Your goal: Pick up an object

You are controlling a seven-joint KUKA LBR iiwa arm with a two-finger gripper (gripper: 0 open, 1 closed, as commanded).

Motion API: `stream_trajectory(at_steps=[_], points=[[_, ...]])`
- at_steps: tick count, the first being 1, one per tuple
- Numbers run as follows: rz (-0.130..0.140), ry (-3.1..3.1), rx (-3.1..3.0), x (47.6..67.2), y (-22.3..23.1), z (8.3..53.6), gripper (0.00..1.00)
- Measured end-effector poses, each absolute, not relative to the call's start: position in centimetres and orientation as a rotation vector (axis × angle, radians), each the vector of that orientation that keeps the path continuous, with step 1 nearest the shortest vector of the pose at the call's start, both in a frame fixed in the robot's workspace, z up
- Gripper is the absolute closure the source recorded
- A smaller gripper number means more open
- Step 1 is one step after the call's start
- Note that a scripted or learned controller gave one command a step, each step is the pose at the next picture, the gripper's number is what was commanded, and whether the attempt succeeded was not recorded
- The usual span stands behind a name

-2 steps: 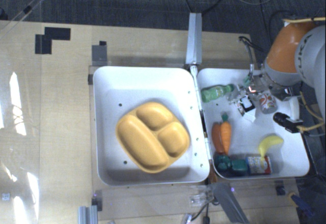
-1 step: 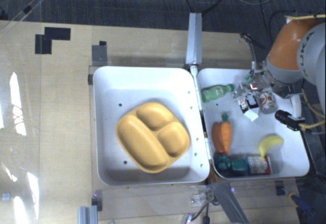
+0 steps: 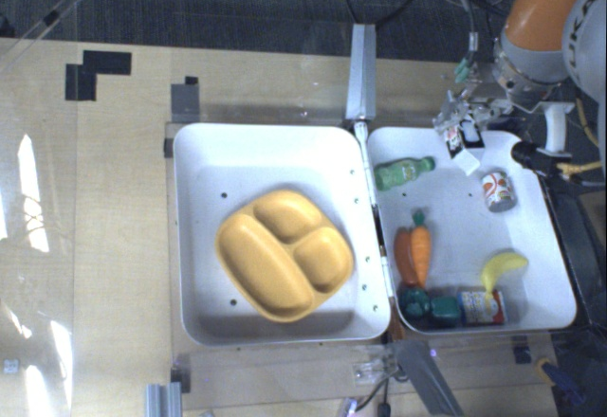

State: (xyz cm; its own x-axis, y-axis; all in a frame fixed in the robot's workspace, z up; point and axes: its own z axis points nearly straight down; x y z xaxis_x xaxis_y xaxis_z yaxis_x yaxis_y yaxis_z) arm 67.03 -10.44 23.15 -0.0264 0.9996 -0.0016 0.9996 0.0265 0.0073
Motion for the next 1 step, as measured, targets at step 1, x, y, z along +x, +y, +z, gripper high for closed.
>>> stream_trajectory(at_steps=[1], points=[[0.005,2.25,2.186,66.98,-5.87,23.76,1.0]])
